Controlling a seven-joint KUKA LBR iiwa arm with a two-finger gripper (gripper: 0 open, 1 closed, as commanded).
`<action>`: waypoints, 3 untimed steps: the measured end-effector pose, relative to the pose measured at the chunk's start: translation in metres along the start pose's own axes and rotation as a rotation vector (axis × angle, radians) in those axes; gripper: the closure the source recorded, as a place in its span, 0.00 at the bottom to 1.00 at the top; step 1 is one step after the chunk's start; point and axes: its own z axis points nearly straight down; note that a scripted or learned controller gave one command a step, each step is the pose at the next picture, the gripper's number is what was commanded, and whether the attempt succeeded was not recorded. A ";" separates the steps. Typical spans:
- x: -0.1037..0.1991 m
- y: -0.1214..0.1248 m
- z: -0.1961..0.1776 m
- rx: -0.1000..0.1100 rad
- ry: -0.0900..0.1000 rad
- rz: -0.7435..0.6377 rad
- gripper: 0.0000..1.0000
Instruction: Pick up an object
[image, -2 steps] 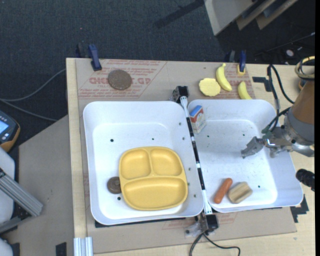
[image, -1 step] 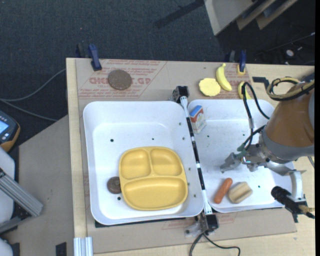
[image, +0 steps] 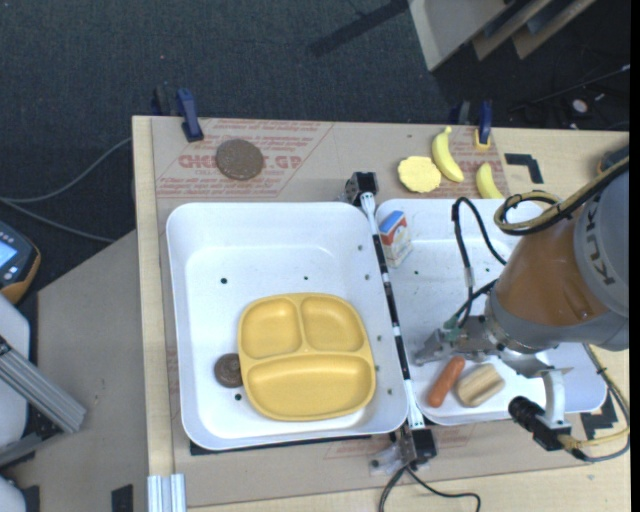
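tray (image: 300, 355) left bin (image: 200, 250), maybe sausage (image: 446, 381) right

The bench top (image: 300, 160) carries red printed lettering at the 12 o'clock side of the left bin (image: 190, 300); a brown disc (image: 239, 158) covers part of it, and only fragments such as "GP" read clearly. White letters "KU" stand on the arm's grey casing (image: 615, 250) at 3 o'clock.
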 end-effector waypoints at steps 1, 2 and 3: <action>-0.093 0.079 -0.005 -0.012 -0.010 0.004 0.00; -0.040 -0.002 -0.002 0.004 0.003 0.001 0.00; 0.012 0.003 -0.109 -0.014 -0.002 -0.006 0.00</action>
